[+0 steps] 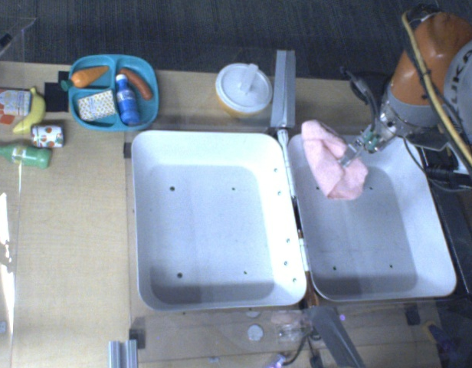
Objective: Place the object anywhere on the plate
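Note:
A crumpled pink cloth [333, 163] lies in the right white bin [389, 259], toward its far left corner. My gripper [349, 158] comes down from the upper right and its tips meet on the cloth's right fold, shut on it. The cloth bunches up where it is pinched. The blue divided plate [113, 57] sits on the bench at the far left, well apart from both bins. It holds a toy carrot, a toy sausage, a blue bottle and a chequered piece.
The left white bin [213, 221] lies between the cloth and the plate. A white lidded cup [244, 89] and a metal post [282, 90] stand behind the bins. A banana [33, 107], a small can [47, 136], a green bottle [21, 154] and a carton [9, 102] sit left of the plate.

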Robot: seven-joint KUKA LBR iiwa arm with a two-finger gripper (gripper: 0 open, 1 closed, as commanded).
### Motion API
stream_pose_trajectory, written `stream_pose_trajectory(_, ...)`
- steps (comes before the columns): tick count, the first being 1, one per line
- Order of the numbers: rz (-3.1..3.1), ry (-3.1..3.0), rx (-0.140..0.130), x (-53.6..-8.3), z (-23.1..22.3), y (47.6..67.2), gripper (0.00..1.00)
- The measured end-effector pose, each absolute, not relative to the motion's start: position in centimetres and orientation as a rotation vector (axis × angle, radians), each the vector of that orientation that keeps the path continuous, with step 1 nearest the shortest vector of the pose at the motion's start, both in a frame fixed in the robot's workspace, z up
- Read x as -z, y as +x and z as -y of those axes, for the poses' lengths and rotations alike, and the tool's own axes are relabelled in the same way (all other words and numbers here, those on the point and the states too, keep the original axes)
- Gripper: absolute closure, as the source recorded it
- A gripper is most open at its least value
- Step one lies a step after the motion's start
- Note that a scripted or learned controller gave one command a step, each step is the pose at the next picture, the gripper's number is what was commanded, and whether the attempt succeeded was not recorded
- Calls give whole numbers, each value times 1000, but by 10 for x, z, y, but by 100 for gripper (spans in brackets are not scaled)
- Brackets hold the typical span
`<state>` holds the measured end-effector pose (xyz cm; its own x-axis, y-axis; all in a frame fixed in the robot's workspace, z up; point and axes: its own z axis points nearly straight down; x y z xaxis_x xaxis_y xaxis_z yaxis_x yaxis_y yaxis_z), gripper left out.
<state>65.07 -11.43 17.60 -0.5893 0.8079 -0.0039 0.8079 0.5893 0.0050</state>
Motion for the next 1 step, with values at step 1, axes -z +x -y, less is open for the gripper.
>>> stream_pose_trajectory(1, -2799, 1412, -3, -226, 112, 653, 100)
